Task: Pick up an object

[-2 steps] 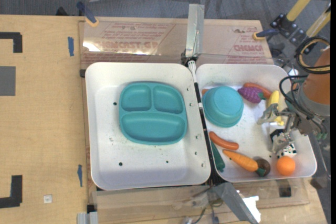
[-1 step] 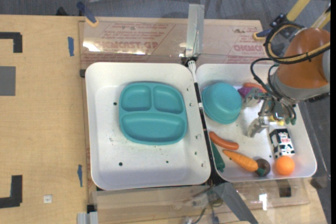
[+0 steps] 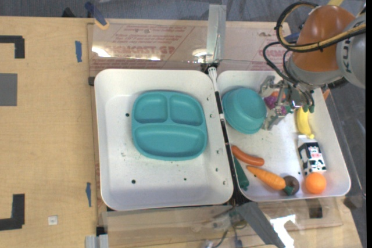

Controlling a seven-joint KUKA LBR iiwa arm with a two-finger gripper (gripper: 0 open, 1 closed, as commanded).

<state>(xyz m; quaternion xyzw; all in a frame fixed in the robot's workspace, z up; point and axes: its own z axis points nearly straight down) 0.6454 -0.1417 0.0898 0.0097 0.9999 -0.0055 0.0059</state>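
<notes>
Your gripper (image 3: 283,103) hangs over the back of the right bin (image 3: 337,142), beside the teal bowl (image 3: 244,108).

You can see its fingers spread apart with a small purple object (image 3: 271,100) at them, but you cannot tell whether it is gripped or merely lying underneath. In the left bin (image 3: 104,142) you have just a teal divided plate (image 3: 170,125), sitting centrally with bare white floor on all sides. The right bin is crowded: the bowl fills its back left corner against the divider wall, a banana (image 3: 303,121) lies just right of the gripper, a black-and-white carton (image 3: 312,157) sits below that, and an orange (image 3: 315,183) rests in the front right corner. Two carrots (image 3: 264,175) lie at a slant along the front left, near a dark green piece (image 3: 241,177) by the divider. Your freest floor is the middle of the right bin, between bowl, carrots and carton.
</notes>
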